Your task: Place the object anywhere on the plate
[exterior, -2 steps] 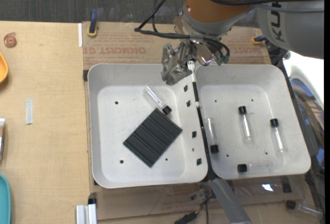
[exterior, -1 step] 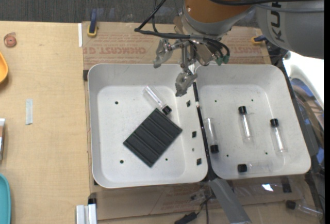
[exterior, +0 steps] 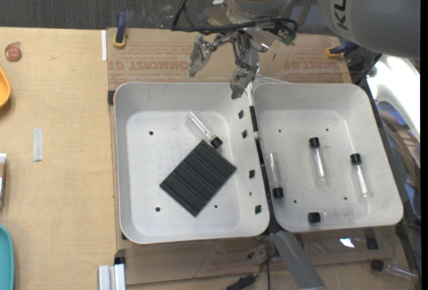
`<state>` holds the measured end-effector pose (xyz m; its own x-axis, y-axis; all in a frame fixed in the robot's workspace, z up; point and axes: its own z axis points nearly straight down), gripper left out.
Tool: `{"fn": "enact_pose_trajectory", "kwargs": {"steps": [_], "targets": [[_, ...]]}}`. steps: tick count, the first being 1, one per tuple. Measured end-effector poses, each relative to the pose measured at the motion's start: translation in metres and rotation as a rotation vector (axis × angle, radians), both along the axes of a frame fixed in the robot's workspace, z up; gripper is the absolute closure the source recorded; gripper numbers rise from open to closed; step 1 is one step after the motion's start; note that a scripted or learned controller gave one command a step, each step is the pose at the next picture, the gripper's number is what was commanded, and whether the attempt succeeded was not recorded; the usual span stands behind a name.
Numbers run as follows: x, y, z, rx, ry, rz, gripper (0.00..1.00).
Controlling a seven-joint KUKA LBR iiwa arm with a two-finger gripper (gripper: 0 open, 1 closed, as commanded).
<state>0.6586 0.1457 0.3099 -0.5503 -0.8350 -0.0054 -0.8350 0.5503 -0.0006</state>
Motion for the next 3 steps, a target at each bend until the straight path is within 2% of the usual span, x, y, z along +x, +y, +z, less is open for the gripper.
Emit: {"fn": "enact_pose_trajectory", "kwargs": {"steps": [1, 2, 3], "targets": [[0.002, -0.002, 0.010, 0.004, -0.004, -0.007, 1.00], [-0.032, -0.027, 0.029, -0.001, 0.000, 0.358, 1.00], [-0.085, -0.056, 0.063, -0.002, 0.000, 0.651, 1.00]]}}
